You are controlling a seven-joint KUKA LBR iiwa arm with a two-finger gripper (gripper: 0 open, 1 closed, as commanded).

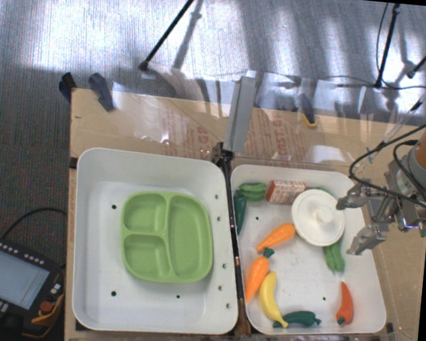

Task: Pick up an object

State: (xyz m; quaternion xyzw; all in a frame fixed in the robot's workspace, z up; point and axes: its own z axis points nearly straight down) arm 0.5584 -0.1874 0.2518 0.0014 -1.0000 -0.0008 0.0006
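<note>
White plastic throughout: two shallow bins side by side on the tabletop point(149, 125). Left bin point(97, 192) carrying a green divided plate point(167, 237), three compartments, lying flat near the middle. Right bin point(371, 285) crowded with toy food: a white lidded dish point(318, 216) near the back; a brown-and-white tube point(286, 191) just behind and to its left; a green round piece point(253, 191) beside the tube at the back left corner; a dark green long piece point(239, 212) against the left wall. Two orange carrots, one point(278, 237) just left of the white dish, the other point(257, 276) lower, touching a yellow banana point(270, 297). Dark green pepper-like piece point(302, 318) at the banana's lower end, near the front wall. Light green vegetable point(334, 257) just below the white dish's right side; small orange-red carrot point(345, 305) near the front right corner. End effector point(355, 222) hanging over the right bin's right side, fingers spread apart, nothing between them: one fingertip point(344, 203) close to the white dish's right rim, the other point(358, 245) near the light green vegetable. Contact with either not discernible from this angle. Grey wrist and cables reaching in from the right.
</note>
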